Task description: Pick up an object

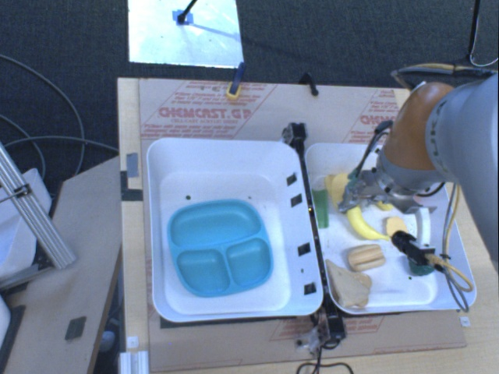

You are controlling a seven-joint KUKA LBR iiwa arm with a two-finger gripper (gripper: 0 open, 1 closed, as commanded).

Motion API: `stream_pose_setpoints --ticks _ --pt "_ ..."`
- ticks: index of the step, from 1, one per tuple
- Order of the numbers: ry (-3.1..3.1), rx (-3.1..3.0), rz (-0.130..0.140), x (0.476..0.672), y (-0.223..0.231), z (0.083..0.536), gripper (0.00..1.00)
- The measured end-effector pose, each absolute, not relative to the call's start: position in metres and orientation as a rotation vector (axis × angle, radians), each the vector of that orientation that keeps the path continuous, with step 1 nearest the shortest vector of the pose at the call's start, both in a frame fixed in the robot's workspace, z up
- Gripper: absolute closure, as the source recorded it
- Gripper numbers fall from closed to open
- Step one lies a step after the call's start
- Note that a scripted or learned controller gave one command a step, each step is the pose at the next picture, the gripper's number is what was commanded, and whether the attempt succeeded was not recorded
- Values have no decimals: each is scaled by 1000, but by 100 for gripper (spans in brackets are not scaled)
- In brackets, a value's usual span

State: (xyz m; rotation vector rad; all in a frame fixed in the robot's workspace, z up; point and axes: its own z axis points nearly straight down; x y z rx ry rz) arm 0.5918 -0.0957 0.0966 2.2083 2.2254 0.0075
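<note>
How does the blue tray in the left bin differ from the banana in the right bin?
The blue tray is wide, flat and divided into three compartments; the banana is slim, curved and yellow. The blue tray lies alone in the left bin, while the banana lies among other items in the right bin. The tool is right by the banana, far from the blue tray. Both rest on a bin floor.

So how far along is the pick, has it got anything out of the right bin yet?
Nothing looks lifted yet. The gripper is down in the right bin, at the banana; whether it has a grasp cannot be told from this view. The bread roll, the beige wedge and the yellow piece lie on the bin floor. The blue divided tray sits in the left bin. Grasp and lift remain.
</note>
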Motion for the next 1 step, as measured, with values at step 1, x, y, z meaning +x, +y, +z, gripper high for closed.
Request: stream_pose_setpoints --ticks 1 --pt "2231 2211 7 536 -36 189 100"
